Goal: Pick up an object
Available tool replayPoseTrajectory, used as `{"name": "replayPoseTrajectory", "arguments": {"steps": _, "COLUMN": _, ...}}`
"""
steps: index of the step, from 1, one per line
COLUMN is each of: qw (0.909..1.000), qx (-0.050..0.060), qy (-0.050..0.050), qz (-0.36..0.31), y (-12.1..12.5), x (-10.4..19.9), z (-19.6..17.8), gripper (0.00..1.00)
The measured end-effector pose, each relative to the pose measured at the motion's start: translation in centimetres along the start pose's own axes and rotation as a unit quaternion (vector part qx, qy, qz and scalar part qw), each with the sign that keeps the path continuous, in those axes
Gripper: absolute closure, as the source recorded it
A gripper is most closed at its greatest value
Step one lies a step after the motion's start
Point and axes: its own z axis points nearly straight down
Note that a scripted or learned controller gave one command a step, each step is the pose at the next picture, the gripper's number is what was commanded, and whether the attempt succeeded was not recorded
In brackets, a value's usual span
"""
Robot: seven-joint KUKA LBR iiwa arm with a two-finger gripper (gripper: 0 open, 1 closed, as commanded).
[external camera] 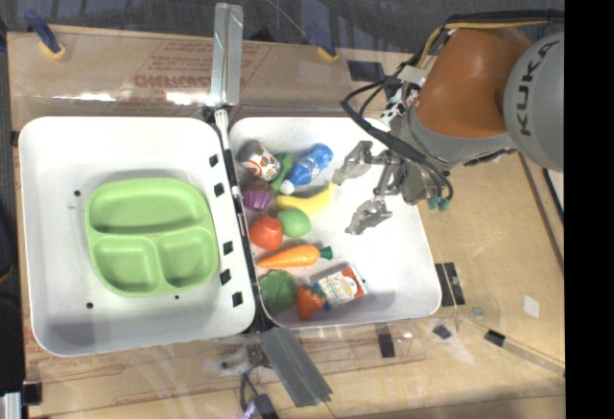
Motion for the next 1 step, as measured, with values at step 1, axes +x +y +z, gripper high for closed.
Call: {"name": "replayPoseTrajectory", "arguments": {"steps": 1, "qw": 0.9990, "qx": -0.001, "qy": 0.003, "qz": -0.045, "y": 0.71, "x": -0.01, "z": 9.64, "gripper": 0.00}}
